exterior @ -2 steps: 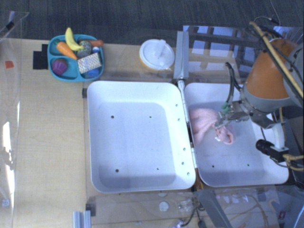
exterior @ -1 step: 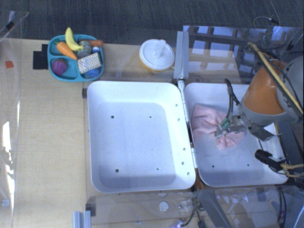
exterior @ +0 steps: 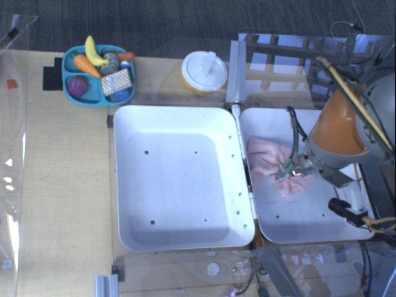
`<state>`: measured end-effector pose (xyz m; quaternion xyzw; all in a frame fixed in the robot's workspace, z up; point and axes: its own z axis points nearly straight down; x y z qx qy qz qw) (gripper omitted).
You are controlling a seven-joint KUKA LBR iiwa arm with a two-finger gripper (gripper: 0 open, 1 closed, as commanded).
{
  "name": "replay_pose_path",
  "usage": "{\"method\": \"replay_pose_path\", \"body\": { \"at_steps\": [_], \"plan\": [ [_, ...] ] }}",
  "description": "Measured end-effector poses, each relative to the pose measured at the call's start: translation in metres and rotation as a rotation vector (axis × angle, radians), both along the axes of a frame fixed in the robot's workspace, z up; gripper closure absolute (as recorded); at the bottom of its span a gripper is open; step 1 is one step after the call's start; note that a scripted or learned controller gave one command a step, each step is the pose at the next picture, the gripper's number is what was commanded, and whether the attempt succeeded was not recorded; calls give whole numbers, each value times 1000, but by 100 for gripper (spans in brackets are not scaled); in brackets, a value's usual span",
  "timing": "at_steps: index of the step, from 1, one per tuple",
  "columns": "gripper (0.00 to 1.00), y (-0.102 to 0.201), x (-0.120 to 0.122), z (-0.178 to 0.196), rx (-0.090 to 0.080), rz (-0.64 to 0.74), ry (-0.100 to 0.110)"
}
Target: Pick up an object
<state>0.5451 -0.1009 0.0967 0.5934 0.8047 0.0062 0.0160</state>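
A pale wooden bench (exterior: 55, 184) against dark carpet bears two shallow white bins side by side, with a blue divided tray (exterior: 98, 74) of toy food and a lidded white cup (exterior: 205, 71) standing behind them. The left bin (exterior: 179, 172) shows only its bare white floor; the right bin (exterior: 303, 218) holds a crumpled pink cloth (exterior: 269, 156) lying against its left wall, well up from the near edge. The grey arm reaches in from the right, its orange band (exterior: 337, 129) above the wrist, and the gripper (exterior: 291, 171) sits low at the cloth's right-hand edge, touching or just above the folds. Whether the fingers are spread or closed cannot be told from here, and no cloth is plainly seen between them, so a grip is not confirmed. To do this step well, the gripper should probably press down into a raised fold rather than a flat patch, close fully on a thick bunch of fabric, then lift straight up and slowly, clear of the bin wall, so that the soft cloth does not slide out or snag.
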Motion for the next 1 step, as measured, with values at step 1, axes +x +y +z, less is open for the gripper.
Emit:
{"method": "replay_pose_path", "body": {
  "at_steps": [1],
  "plan": [
    [100, 0, 2, 11, 0, 0, -5]
  ]
}}
